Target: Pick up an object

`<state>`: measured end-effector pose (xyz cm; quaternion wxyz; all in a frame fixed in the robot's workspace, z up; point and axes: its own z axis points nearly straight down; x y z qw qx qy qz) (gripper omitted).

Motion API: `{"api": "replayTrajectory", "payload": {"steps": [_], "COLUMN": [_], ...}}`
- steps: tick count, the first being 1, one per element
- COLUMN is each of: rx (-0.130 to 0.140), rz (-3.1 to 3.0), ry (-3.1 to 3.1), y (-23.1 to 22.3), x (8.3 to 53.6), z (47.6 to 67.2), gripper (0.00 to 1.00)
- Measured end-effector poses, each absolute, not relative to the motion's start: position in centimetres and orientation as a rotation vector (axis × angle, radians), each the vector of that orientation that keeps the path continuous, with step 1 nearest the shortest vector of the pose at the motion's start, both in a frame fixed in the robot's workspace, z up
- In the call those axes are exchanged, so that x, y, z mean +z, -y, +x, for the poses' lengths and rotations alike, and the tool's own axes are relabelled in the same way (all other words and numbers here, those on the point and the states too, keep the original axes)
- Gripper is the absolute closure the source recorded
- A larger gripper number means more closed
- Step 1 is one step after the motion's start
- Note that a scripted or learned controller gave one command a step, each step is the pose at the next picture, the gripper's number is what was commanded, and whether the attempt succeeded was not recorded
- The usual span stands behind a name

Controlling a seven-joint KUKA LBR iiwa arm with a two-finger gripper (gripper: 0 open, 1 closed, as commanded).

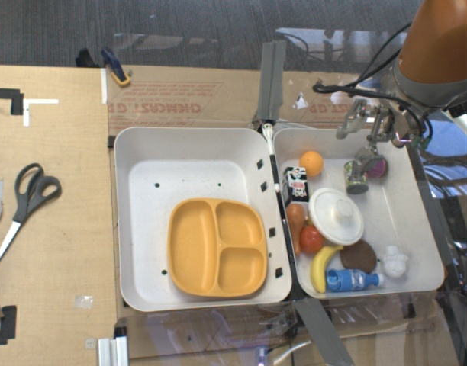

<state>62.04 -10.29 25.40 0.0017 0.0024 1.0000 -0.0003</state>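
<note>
Behind the two bins, a sheet of brown cardboard (188, 97) is laid flat on the worktop (50, 204), and red lettering is printed across it; seen mirrored and upside down from this angle, it cannot be read with confidence. A small black-and-white carton (296, 184) is stood against the left wall of the right bin (424, 227), and its printed pattern is too small to be made out. No readable label is seen on the blue bottle (353, 280) lying along the front of that bin.

Above the far right corner of the right bin the gripper (371, 132) is hung from the grey and orange arm (439, 36). Whether its parts are spread or closed cannot be told. Just below it, a small greenish can (356, 175) and a purple object (378, 166) are found touching each other; whether either is gripped cannot be told.

Nearer the front, an orange ball (311, 162), a white round lid (336, 215), a tomato (310, 239), a banana (320, 268), a brown disc (359, 255) and a white lump (394, 263) are crowded together. A yellow divided tray (217, 247) is set in the left bin (142, 166). Scissors (24, 204) are laid on the worktop well to the left.
</note>
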Motion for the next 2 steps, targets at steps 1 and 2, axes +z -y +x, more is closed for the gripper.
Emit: {"api": "replayTrajectory", "payload": {"steps": [1,2], "rx": [-0.001,-0.001], "rz": [-0.007,0.154], "ry": [-3.139,-3.131], "y": [17.1,16.4], "x": [14.3,9.5], "z": [64.8,66.1], "gripper": [0.0,0.0]}}
